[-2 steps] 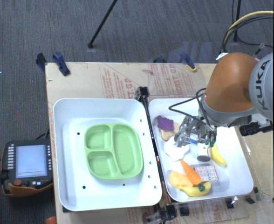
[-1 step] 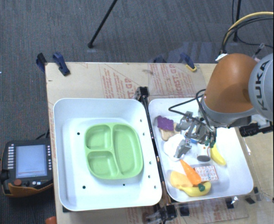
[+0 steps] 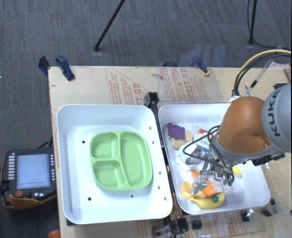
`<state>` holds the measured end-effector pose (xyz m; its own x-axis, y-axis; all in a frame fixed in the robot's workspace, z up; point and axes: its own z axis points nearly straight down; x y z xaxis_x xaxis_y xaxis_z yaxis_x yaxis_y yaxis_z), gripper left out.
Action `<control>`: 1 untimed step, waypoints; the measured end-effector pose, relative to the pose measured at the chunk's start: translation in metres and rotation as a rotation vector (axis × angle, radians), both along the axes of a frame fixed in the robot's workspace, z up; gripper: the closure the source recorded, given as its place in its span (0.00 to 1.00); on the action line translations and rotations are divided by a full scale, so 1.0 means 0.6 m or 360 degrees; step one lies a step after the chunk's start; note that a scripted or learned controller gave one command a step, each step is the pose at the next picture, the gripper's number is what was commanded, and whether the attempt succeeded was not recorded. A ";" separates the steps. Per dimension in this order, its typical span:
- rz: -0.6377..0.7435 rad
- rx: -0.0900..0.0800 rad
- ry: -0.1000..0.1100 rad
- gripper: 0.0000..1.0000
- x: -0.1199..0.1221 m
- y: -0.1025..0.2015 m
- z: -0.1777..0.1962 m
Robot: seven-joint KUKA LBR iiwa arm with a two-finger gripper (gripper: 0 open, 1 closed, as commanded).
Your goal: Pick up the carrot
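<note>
Clutter is packed close around the carrot [image 3: 209, 189], which is seen as a small orange piece low in the right bin [image 3: 255, 195], the landmark for everything here. The tool [image 3: 204, 181] is lowered into that bin's lower middle, directly over the orange piece, with the arm [image 3: 243, 125] reaching in across the bin's right side. Whether the tool is spread or closed cannot be told, since its tips are lost among wires and toys, and no grip on the carrot can be confirmed. A yellow banana [image 3: 201, 200] lies just beside the carrot, toward the bin's near wall, with a small green piece [image 3: 215, 198] touching it. A purple toy [image 3: 175, 130] and a biscuit-shaped piece [image 3: 178, 141] rest in the bin's upper left corner, well apart from the tool. To the left of the right bin, the left bin [image 3: 66, 133] holds a green divided plate [image 3: 121, 160]. The main risk is judged to be a wrong catch: the banana could be pinched instead of, or along with, the carrot, because the two lie so close. A slip is also likely if the carrot is only caught at an edge.
</note>
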<state>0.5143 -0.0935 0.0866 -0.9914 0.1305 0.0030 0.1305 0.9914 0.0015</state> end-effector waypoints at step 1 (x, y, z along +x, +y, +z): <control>0.0005 0.0000 -0.0004 1.00 0.003 0.001 0.017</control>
<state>0.5158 -0.0927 0.0966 -0.9919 0.1271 0.0004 0.1271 0.9919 0.0017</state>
